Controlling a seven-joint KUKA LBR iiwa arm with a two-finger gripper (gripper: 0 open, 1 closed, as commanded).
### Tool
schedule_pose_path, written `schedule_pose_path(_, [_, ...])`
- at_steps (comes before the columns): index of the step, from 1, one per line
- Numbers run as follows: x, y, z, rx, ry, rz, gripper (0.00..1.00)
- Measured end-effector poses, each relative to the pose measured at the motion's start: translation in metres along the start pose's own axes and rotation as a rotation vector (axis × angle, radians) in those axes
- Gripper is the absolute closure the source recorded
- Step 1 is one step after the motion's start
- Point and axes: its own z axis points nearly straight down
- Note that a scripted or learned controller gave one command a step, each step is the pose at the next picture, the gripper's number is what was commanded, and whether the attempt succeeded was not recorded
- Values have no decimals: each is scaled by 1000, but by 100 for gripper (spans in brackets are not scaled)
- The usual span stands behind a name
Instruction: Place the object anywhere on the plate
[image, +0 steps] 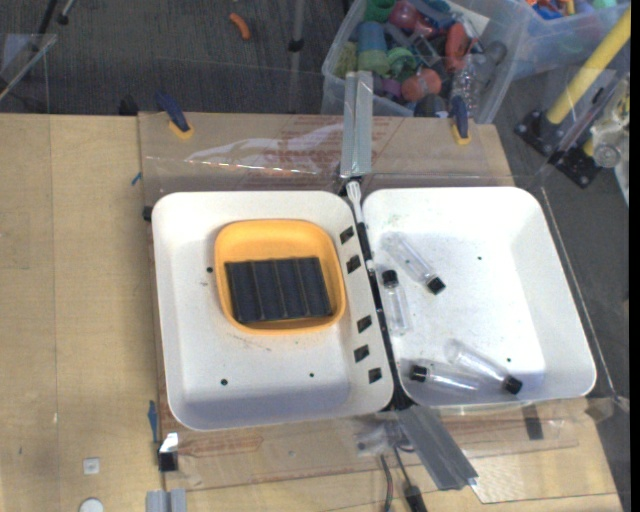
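An orange, rounded-square plate (275, 232) lies in the left white bin (200, 390), toward its upper middle. A black ribbed rectangular object (278, 290) rests flat on the plate and covers most of its lower half. In the right white bin (560, 300) lie several clear plastic tubes with black caps: one (415, 265) near the upper left, one (392, 300) along the divider, and others (482, 365) near the front edge.
A metal bar (356, 125) runs back from the seam between the bins. Black clips (360, 325) line that seam. A clear box of coloured toys (420, 50) stands behind the bench. A blue clamp (178, 120) holds the back left edge.
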Motion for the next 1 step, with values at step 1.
schedule_pose_path(1, [0,0,0,0,0,-37,100])
